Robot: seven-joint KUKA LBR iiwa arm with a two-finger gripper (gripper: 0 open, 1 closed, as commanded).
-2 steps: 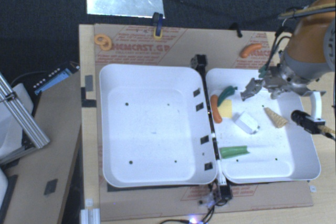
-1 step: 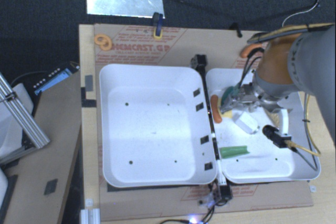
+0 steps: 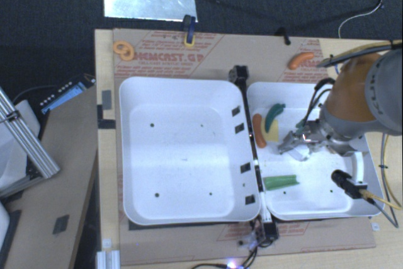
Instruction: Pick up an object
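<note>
A pale tabletop (image 3: 75, 154), seen from above at a slant, carried a brown cardboard sheet (image 3: 208, 50), and on that sat two shallow white bins side by side. The left bin (image 3: 182, 148) was the wider of the two. The right bin (image 3: 308, 195) held all the loose pieces, which is likely why the robot worked on that side.

A grey arm (image 3: 356, 97) with an orange band reached in from the right and bent down over the right bin. Its gripper (image 3: 295, 143) sat low in the middle of that bin, pointing towards the bin's left wall. Whether the gripper was open or closed could not be told, and nothing could be seen held in it.

Near the bin's front, apart from the gripper, lay a straight green stick (image 3: 280, 181). Just left of the gripper, against the left wall, three small pieces clustered: an orange sausage-shaped piece (image 3: 257, 129), a curved green piece (image 3: 274, 113), and a yellow piece (image 3: 272, 130) touching the green one. Judging by the gripper's aim, this cluster seemed the target, and its crowding could make a clean grasp harder.

Outside the bins, on the cardboard, rested an orange ring (image 3: 123, 49).
</note>
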